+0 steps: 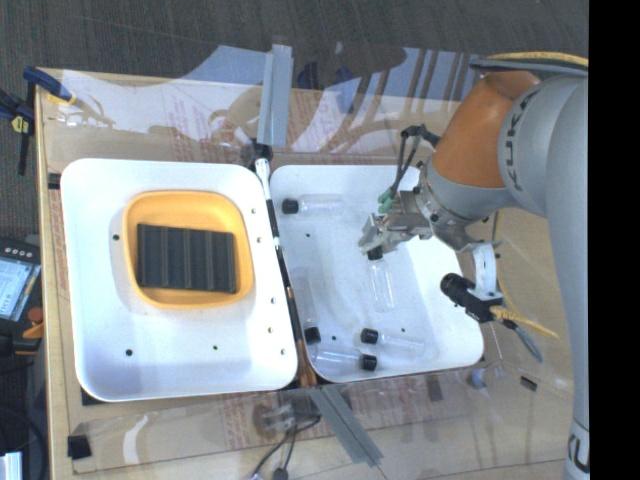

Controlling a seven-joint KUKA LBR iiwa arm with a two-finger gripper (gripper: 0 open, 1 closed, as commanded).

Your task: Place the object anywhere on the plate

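I see the tool (377, 240), grip unreadable, poised right of centre over a clear vial (381, 286) in the right bin (455, 343); light, slick, probably fragile, best pinched mid-body for the plate (185, 213)

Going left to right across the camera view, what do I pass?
Yellow plate holding a dark ridged block in the left bin → divider between bins → capped clear tube → end effector over the right bin → orange band.
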